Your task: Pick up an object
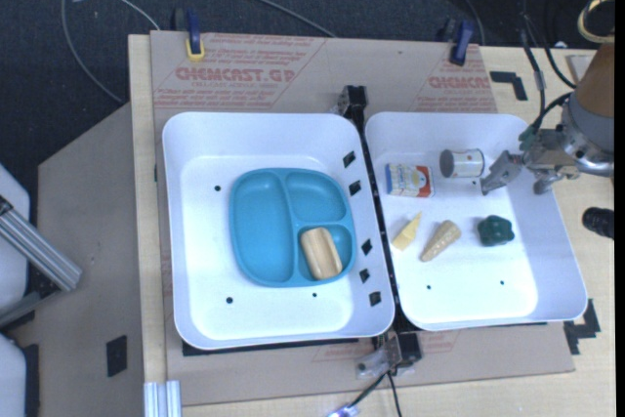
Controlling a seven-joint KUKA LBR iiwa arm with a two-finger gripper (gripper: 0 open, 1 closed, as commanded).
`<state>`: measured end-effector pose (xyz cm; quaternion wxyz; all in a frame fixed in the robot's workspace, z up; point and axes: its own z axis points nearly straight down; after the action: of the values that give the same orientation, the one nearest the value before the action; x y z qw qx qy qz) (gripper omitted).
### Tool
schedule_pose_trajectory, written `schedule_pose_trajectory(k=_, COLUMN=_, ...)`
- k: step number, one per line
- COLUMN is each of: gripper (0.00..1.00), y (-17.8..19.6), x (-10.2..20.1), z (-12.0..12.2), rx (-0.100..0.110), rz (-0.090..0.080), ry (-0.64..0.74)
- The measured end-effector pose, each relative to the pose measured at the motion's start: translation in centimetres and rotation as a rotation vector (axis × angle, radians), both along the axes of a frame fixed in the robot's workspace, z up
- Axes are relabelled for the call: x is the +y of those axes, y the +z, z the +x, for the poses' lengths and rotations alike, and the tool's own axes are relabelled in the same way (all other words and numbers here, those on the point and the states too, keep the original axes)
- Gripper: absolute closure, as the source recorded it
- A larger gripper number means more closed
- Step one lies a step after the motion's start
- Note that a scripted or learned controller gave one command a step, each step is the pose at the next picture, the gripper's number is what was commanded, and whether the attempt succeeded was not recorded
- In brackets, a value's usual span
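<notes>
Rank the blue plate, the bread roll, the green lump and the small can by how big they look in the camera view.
1. blue plate, by far the largest
2. bread roll
3. small can and green lump: they look about alike, so no ranking between them

— Colours, left bin (195,210)?
— White bin; turquoise divided plate (278,220); tan bread roll (320,251).
— Nearer the hand (518,169)?
— Silver can (463,162), dark green lump (495,229), two pale yellow wedges (439,239), white carton with red and blue print (407,179).
</notes>
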<state>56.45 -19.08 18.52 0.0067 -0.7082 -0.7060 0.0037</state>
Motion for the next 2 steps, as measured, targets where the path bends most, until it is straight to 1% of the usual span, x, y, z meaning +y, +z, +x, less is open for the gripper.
schedule_pose_trajectory(k=1, gripper=0.0, y=0.8, x=0.0, z=0.3, rx=-0.014, rz=-0.003, ry=0.003)
schedule_pose_trajectory(k=2, gripper=0.0, y=-3.5, x=0.5, z=-0.1, rx=-0.011, rz=-0.002, ry=0.003)
